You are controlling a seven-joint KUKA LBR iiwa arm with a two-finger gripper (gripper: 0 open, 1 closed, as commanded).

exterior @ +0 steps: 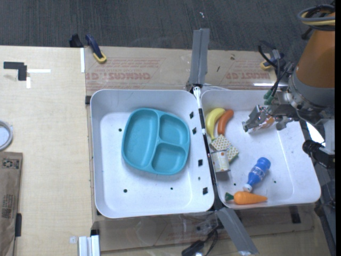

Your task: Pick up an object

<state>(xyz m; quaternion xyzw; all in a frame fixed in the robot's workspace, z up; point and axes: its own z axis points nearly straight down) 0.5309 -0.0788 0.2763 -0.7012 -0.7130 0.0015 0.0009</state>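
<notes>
My gripper (256,122) hangs over the upper part of the right bin (298,193), to the right of a yellow banana (213,120) and an orange sausage-shaped piece (224,120) that lie side by side. Below them sit a checkered block (224,148) and a small white box (220,161). A blue bottle (258,172) lies tilted in the lower middle. An orange carrot (249,198) rests along the bin's front wall. The gripper stands apart from all of these.
The left bin (106,191) holds a blue divided plate (156,141). A grey divider post (200,55) rises between the bins at the back. The arm's orange band (319,47) and cables fill the right edge. A tape roll (4,136) lies on the bench at far left.
</notes>
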